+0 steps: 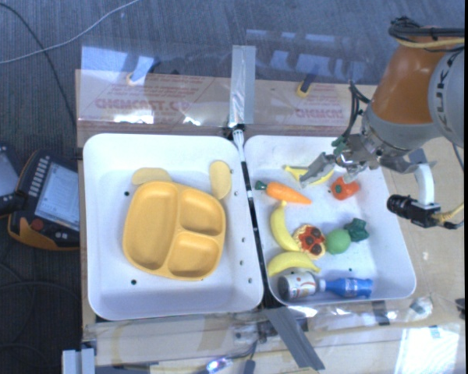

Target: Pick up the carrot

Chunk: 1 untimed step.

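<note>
Gripper point(335, 164) sits over the upper part of the right bin point(398, 248), right of frame centre, fingers spread wide with nothing between them. One finger points left toward a small yellow piece point(306, 176), the other hangs just above a small red-orange item point(344, 188). Carrot point(285, 192) lies flat on the bin floor near the bin's upper left, just left of the gripper, orange body pointing right, green top left. Not touched, not lifted. So the pick isn't done: my read is approach stage only, with align, descend, close and lift all left. Below the carrot: two bananas point(279, 228), a green ball point(338, 241), a blue bottle point(327, 287). Left bin point(109, 287) holds a yellow tray point(174, 228).
</note>
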Motion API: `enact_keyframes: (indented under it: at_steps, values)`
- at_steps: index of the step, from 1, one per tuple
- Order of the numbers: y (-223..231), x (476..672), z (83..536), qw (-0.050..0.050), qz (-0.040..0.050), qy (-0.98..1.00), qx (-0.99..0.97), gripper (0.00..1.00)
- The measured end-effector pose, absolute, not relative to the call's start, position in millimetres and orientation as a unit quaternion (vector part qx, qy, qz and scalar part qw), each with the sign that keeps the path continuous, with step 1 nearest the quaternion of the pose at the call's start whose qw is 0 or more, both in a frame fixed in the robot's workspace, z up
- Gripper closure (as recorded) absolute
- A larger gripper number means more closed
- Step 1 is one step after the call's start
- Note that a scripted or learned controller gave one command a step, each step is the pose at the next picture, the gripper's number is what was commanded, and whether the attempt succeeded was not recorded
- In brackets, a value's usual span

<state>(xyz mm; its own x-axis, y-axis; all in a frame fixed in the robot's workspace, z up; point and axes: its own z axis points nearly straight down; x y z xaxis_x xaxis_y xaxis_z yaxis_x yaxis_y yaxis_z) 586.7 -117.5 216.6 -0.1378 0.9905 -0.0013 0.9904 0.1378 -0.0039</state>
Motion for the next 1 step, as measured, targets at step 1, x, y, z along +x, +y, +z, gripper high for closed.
enact_keyframes:
  at_steps: [1]
  values:
    - [-101.8, 591.5, 98.8, 0.002, 0.0016, -0.726, -0.688, 0.00]
